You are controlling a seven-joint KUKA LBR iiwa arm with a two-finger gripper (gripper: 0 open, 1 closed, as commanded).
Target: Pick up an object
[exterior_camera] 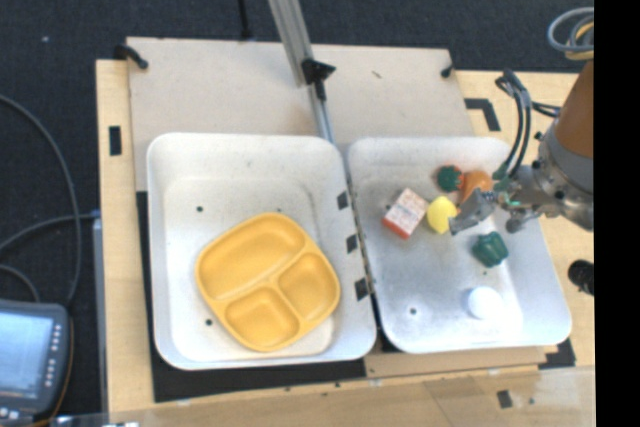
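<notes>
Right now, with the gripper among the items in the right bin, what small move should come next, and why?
Probably a short descent toward the yellow object. The gripper sits right beside it in the right bin, nothing is visibly between its fingers, and the small box lies close on the far side.

We found no text we could read. The small red-and-white box [405, 212] bore print, too blurred for us.
</notes>
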